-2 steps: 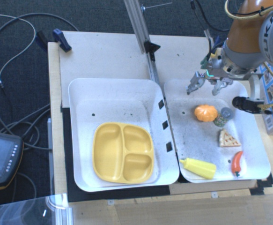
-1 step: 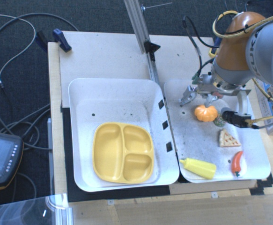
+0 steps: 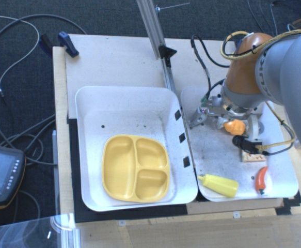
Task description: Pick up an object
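My gripper [image 3: 226,119] hangs low over the far part of the right bin [image 3: 212,149], under the orange wrist band. A small orange round object [image 3: 236,127] lies right at the gripper, partly covered by it; I cannot tell whether it is held. Toward the near edge of the same bin lie a yellow bottle-shaped object [image 3: 219,184], a red-orange pepper-like piece [image 3: 262,179] and a small beige waffle-like block [image 3: 254,157].
The left bin [image 3: 124,102] holds a yellow divided plate [image 3: 136,167]. A metal pole [image 3: 153,22] slants up from the ridge between the bins. Cables loop around the wrist. A blue clamp [image 3: 67,43] sits at the bench's far left corner.
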{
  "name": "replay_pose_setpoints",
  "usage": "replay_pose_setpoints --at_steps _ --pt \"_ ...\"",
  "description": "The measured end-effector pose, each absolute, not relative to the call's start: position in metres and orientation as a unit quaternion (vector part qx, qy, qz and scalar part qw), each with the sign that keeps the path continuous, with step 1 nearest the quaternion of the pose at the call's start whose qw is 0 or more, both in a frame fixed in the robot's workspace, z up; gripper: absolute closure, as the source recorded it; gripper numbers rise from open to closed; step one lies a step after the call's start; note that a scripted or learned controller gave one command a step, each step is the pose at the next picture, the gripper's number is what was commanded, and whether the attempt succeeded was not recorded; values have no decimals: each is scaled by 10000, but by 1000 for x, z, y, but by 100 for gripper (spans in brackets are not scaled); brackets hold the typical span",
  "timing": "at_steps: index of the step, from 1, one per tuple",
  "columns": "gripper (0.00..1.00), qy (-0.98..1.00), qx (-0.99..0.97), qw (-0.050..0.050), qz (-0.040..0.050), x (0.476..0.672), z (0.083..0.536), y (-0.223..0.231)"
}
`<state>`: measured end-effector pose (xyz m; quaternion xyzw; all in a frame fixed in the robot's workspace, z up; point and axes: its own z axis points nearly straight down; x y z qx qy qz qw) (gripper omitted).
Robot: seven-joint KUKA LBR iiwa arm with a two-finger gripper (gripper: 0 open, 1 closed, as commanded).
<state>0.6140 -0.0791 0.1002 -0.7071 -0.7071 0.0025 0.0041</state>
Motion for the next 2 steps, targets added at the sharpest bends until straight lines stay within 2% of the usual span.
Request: replay_pose_setpoints --at_steps 1,2 --pt "0 -7069 -7073 24 12 614 92 -79" --pt "100 -7069 -7073 15 -4 615 104 -78"
